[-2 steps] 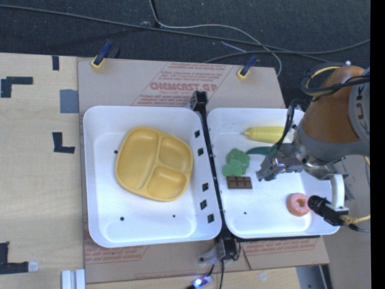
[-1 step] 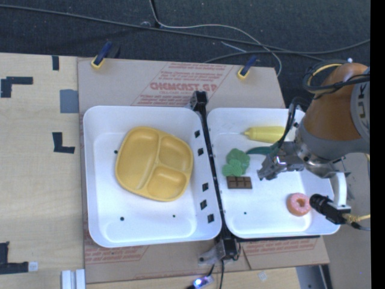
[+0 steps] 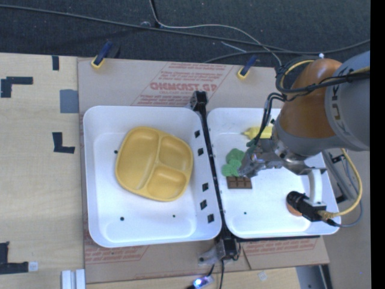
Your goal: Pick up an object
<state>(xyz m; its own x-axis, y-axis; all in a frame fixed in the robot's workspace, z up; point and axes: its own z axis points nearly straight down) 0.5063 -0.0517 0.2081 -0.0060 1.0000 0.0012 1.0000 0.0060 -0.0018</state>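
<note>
Gripper low in right bin, just over green toy & brown block, jaw state can't tell, yellow item behind, divided yellow plate in left bin.

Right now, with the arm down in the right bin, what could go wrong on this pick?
1. The green object, brown block and yellow piece lie bunched close under the gripper; it may catch two or knock one away.
2. That cluster sits near the divider wall, so a nudge could wedge an item against it.
</note>
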